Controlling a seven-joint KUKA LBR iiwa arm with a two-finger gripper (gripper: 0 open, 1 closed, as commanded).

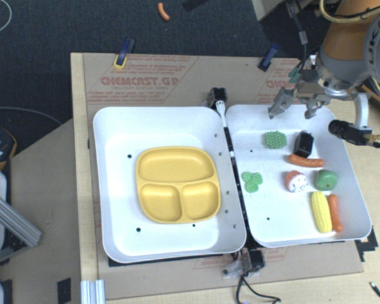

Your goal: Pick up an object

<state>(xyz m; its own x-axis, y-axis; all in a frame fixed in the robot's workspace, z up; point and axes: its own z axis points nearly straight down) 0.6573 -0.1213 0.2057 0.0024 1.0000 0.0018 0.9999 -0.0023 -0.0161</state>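
Camera view looks down on the table (82, 189), and from left to right the yellow divided plate (177, 183) comes first, lying alone in the left bin (107, 170), well apart from anything worth grasping. It is broad and flat, a poor fit for two fingers.

The right bin (259, 230) holds the small toy foods. Nearest the divider, at about 9 o'clock in that bin, sits the green leafy piece (252, 181), with open floor around it; it looks light, hard plastic and lumpy, so I judge a pinch across its narrow middle would hold best. At about 12 o'clock lies the green bumpy block (275, 139), also free on all sides and likely the easiest pick: stiff, light, textured enough not to slip.

Further right the pieces crowd. The black block (303, 144) touches the orange sausage (306, 162) below it, and the red-and-white piece (296, 182) sits just beside the green round fruit (326, 180). Round, smooth pieces will probably roll out of a pinch. At 5 o'clock the yellow corn (321, 211) lies against the orange carrot (334, 212), near the bin's right wall, which would hamper a finger.

The gripper (296, 107) hovers over the bin's 12 o'clock rim, fingers spread wide and holding nothing, just above the bumpy block.
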